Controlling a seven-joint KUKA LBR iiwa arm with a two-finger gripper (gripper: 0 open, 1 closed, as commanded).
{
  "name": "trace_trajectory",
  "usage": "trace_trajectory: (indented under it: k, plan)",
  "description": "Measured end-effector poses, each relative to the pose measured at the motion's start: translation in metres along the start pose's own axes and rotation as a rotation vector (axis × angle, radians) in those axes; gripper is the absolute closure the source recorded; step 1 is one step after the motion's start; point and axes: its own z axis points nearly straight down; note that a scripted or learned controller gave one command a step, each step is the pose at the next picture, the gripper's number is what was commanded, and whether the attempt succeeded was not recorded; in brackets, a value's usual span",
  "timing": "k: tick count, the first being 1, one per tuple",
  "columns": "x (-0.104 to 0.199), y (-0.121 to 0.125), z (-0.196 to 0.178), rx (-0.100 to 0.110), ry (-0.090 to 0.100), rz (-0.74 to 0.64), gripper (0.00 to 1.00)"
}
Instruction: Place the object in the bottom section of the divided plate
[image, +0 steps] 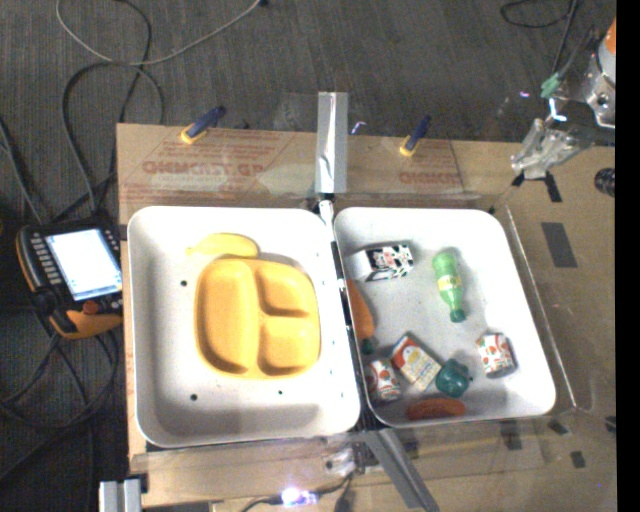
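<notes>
Though parked beyond the table's far right corner, clear of both bins, cannot tell whether the claw (541, 152) is wide or narrow. With no thing named by the task, could take the green bottle (450, 283) lying near the middle of the right bin (520, 300): judged light, stiff, smooth and apt to roll, so best pinched across the belly. Bound for the yellow plate (205, 300) in the left bin (150, 330), in the section nearest the table's front edge.

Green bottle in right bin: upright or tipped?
Tipped. The green bottle lies on its side on the right bin floor, full length visible.
</notes>
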Motion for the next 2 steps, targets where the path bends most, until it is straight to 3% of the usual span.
trace_trajectory:
  k: [1,2]
  plan:
    - [-0.012,-0.062,0.134,0.004,0.001,0.145,1.0]
    - [0.086,-0.018,0.09,0.001,0.003,0.102,1.0]
